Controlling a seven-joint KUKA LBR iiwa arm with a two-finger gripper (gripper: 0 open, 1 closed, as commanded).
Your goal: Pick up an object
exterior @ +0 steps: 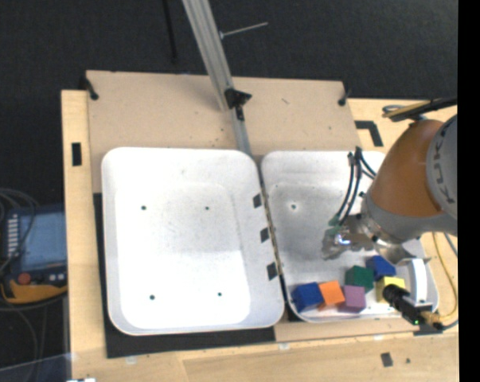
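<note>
Blocks crowd your right bin's (pixel 303 173) near edge: blue (pixel 306 295), orange (pixel 332 293), purple (pixel 354 297), green (pixel 359 277). Your arm (pixel 407 183) bends in from the right; the tool (pixel 339 241) hovers above them, grip state unclear.

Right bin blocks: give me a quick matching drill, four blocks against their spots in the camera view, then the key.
Blocks:
1. blue block
2. orange block
3. purple block
4. green block

Places:
A. between the blue and purple ones
B. farthest left in the row along the right bin's near edge
C. just behind the purple one, close to the gripper
D. right of the orange one

Pairs: 1-B, 2-A, 3-D, 4-C
</note>
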